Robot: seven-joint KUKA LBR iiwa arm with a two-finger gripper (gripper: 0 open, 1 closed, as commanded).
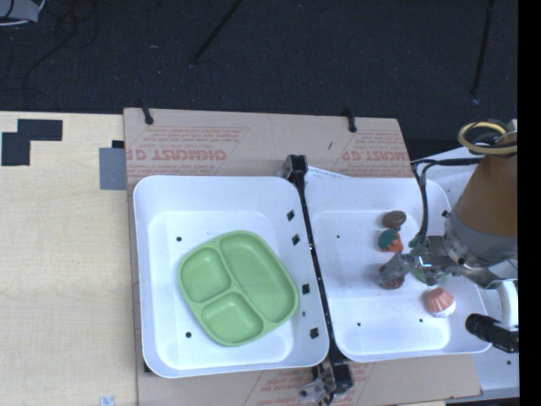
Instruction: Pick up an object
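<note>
Green divided plate (237, 288) in left bin (161, 227), well apart from gripper (397, 271)

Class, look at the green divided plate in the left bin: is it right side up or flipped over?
Right side up. The green plate shows its three recessed compartments and raised rim facing the camera, lying flat in the left bin.

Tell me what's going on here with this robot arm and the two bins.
A grey and orange robot arm reaches in from the right, its hand down in the right bin among a few small objects: a brown piece, an orange and green piece and a pink cupcake toy. Whether it has gripped anything is unclear. The left bin holds a green divided plate, lying untouched.
</note>
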